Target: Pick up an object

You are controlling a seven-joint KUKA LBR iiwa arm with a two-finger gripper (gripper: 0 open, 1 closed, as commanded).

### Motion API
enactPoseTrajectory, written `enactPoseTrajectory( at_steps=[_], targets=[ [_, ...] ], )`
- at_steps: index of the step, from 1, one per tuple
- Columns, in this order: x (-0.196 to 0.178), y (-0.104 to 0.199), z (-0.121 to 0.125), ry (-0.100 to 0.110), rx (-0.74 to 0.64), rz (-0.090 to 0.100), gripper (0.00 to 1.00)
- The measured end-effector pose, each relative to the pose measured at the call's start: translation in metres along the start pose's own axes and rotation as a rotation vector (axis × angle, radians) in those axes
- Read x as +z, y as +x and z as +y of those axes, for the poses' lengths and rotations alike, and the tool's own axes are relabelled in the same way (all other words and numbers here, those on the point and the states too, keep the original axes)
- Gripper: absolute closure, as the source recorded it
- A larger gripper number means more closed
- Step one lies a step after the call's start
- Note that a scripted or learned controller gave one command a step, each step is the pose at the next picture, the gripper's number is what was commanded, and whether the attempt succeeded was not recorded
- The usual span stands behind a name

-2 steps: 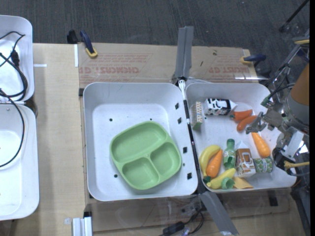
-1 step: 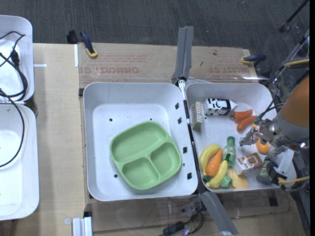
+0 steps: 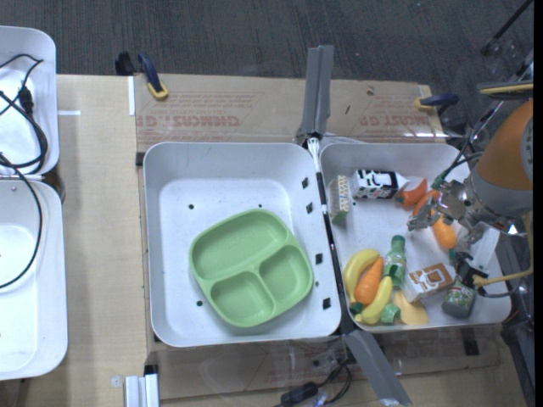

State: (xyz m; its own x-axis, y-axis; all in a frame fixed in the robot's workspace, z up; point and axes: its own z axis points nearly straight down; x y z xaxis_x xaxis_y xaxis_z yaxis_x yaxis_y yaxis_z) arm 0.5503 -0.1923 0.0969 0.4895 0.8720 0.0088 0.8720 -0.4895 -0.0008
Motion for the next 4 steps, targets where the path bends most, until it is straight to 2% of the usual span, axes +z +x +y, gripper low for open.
enactPoseTrajectory(
  at_steps=[1, 2, 3, 4],
  targets=[
    [-0.01, -0.004, 0.002, -0.007, -0.002, -0.009, 1.0],
    [0.006, -0.022, -0.02, 0.004, -0.223, -0.009, 1.0],
    [0.006, -0.018, -0.021, 0.007, -0.227, -0.004, 0.0],
    [0.006, 0.026, 0.033, 0.001, -0.169, -0.01, 0.0]
  ],
)
